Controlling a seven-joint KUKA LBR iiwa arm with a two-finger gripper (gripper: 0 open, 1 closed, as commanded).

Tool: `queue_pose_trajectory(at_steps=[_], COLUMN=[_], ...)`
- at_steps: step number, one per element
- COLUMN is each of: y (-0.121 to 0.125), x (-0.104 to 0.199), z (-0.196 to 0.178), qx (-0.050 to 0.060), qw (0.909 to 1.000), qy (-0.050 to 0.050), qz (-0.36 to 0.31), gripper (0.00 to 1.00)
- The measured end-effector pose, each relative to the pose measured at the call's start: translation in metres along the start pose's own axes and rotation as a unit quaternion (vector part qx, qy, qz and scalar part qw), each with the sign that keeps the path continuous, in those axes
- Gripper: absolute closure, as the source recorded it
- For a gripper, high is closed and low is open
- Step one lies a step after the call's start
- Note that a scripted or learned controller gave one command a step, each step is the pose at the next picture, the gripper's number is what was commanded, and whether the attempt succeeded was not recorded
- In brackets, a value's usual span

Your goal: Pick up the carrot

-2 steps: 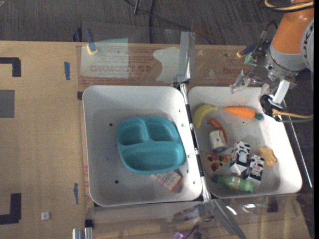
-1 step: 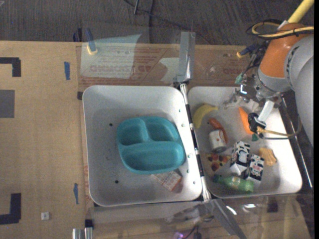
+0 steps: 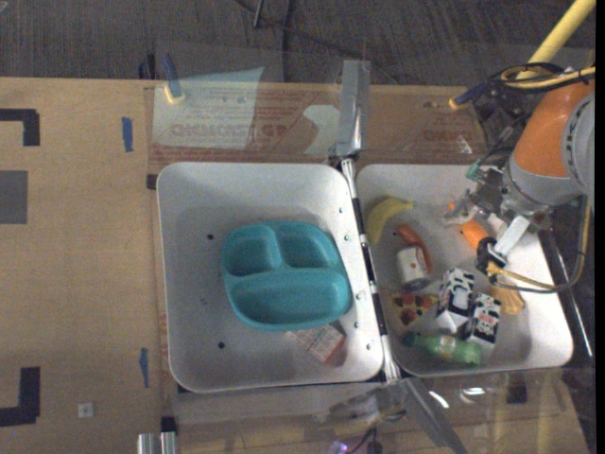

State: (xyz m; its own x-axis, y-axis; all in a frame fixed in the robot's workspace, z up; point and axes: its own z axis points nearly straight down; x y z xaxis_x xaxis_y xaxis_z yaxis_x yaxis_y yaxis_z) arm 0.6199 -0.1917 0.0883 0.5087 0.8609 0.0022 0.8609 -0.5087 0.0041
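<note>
"Where was the carrot when you looked?"

"In the right bin, up near its far right side. It was a small orange thing lying right under the gripper, partly covered by the wrist hardware. The arm had reached in from the right, orange band and all, and hung low over that spot."

"Had it got hold of it?"

"I couldn't tell. From above I couldn't make out how the gripper was set. The carrot looked to be on the bin floor, touching or just beside the tool."

"So what would a good pick have needed?"

"In my judgement, a straight drop centred on the carrot's middle, closing across its narrow width, not along it. The bin wall was near on that side, so it would have had to keep clear of that. The banana and the small white cup sat apart to the left, and the cow-patterned cartons lay nearer the front. None of them crowded it."

"And the other bin?"

"The left bin held a teal divided plate, nothing to do with this."
</note>
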Motion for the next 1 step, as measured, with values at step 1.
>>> queue_pose_trajectory(at_steps=[1], y=[0.0015], x=[-0.0014], z=[-0.0115], qx=[-0.002], qw=[1.0], qy=[-0.002], qz=[0.001], gripper=[1.0])
